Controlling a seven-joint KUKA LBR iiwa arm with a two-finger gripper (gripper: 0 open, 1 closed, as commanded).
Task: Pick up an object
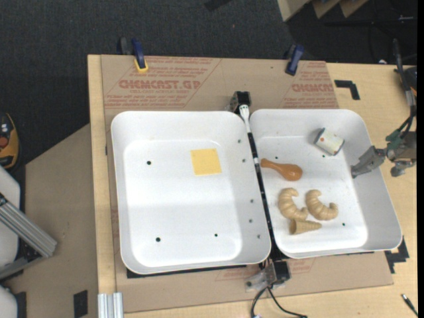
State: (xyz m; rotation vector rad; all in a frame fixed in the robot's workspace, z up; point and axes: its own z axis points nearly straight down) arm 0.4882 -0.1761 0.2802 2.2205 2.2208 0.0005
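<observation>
Hovering pincer (366,161) at right bin (371,197) rim.

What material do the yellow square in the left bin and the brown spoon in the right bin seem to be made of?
The flat yellow square looks like thin matte plastic or foam, perhaps a toy cheese slice: even colour, no shine, no visible thickness. The small brown spoon looks like wood or wood-coloured plastic: warm orange-brown, smooth, a faint sheen on its bowl. The picture cannot settle either.

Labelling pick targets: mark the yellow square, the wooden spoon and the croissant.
yellow square (206,161), camera view, its centre.
wooden spoon (289,171), camera view, its bowl.
croissant (321,205), camera view, middle of its curved body.
</observation>
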